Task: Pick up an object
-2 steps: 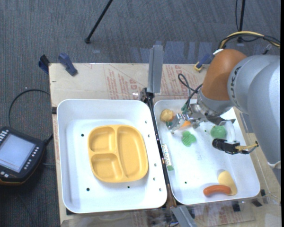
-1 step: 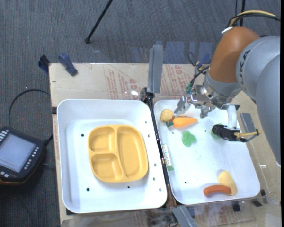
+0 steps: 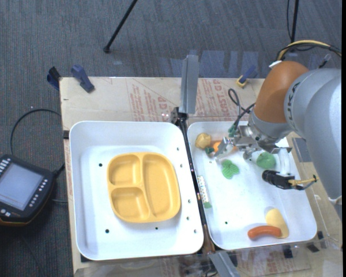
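Note:
My gripper (image 3: 235, 144) hangs low over the back of the right bin (image 3: 242, 203), below the orange band of the arm. A small orange piece (image 3: 217, 147) lies right at its left tip, too small to tell if they touch. Left of that sits a pale yellow lump (image 3: 203, 140). A green leafy piece (image 3: 229, 168) lies just in front of the gripper, and another green piece (image 3: 266, 160) sits to its right, partly under the wrist. An orange sausage (image 3: 264, 232) and a yellow wedge (image 3: 275, 217) lie at the bin's front right corner.
The left bin (image 3: 89, 154) holds a yellow three-part plate (image 3: 143, 187). A metal post (image 3: 189, 88) stands behind the seam between the bins. A black fitting with a yellow cable (image 3: 282, 180) juts from the wrist over the right bin.

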Controlling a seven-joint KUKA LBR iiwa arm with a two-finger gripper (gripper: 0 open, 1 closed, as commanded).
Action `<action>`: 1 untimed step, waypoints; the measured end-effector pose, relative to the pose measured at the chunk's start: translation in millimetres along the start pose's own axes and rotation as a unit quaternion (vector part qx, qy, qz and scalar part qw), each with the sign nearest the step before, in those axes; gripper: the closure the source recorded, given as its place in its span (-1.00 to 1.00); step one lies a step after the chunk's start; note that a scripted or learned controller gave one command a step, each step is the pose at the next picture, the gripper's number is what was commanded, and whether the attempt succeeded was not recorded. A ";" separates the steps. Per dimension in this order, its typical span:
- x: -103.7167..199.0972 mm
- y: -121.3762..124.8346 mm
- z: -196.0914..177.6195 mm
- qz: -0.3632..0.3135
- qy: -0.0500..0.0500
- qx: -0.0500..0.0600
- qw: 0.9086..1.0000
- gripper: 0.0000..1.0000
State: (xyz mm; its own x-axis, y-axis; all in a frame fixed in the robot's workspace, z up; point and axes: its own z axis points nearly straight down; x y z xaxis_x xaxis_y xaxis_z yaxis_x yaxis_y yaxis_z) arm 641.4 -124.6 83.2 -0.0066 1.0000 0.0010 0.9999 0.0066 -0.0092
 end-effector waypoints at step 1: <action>10.5 -60.5 -2.9 -0.020 0.000 -0.002 1.000 -1.00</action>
State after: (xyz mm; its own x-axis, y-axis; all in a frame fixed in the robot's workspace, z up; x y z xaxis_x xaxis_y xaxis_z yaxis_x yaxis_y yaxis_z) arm 580.9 -114.5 86.7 -0.0472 0.9989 0.0021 0.9989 0.0472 -0.0045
